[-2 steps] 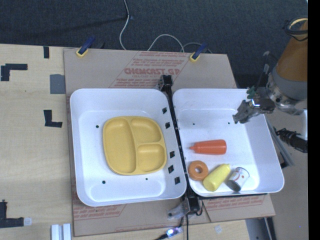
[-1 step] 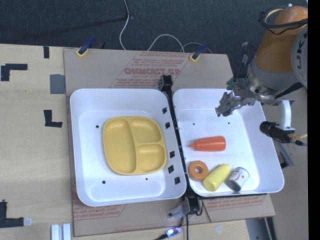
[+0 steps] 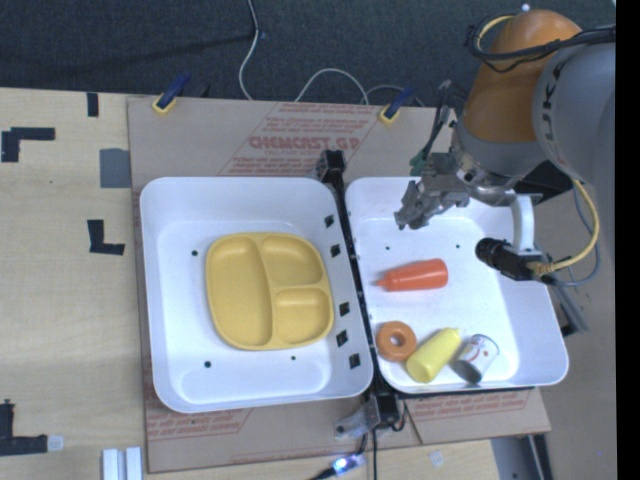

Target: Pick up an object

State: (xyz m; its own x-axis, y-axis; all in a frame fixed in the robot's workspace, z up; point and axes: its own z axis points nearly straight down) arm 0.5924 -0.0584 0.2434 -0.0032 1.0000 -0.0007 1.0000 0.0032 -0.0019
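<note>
The right bin (image 3: 530, 368) holds an orange carrot-shaped toy (image 3: 414, 276) at its middle, an orange ring (image 3: 396, 340) near the front left, a yellow bottle-like piece (image 3: 432, 355) beside the ring, and a small grey and clear item (image 3: 474, 358) at the front. My gripper (image 3: 413, 211) hangs over the bin's back part, up and slightly left of the carrot toy, with nothing seen between its fingers.
The left bin (image 3: 165, 258) carries a yellow divided plate (image 3: 268, 290). A black clip divider (image 3: 340, 258) runs between the bins. Cables lie on the dark floor behind the cardboard base (image 3: 290, 138). The arm's orange band (image 3: 515, 58) fills the upper right.
</note>
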